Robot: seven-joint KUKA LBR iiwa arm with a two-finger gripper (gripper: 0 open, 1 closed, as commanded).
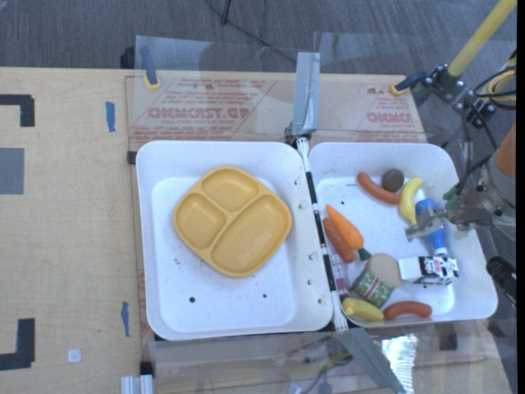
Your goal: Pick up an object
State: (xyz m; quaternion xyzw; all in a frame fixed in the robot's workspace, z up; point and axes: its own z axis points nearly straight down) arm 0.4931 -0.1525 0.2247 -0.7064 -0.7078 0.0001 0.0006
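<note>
Lowest in the right bin (472,302) lies a sausage (407,309). Above it, the hand (443,220) sits over a blue bottle (432,226); its grip I cannot tell. Nothing looks lifted yet.

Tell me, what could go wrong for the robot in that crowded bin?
The gripper sits low in the right bin among tightly packed toys. It could nudge the banana or the blue bottle aside instead of grabbing one. The small milk carton lies close by and might get knocked, too.
</note>
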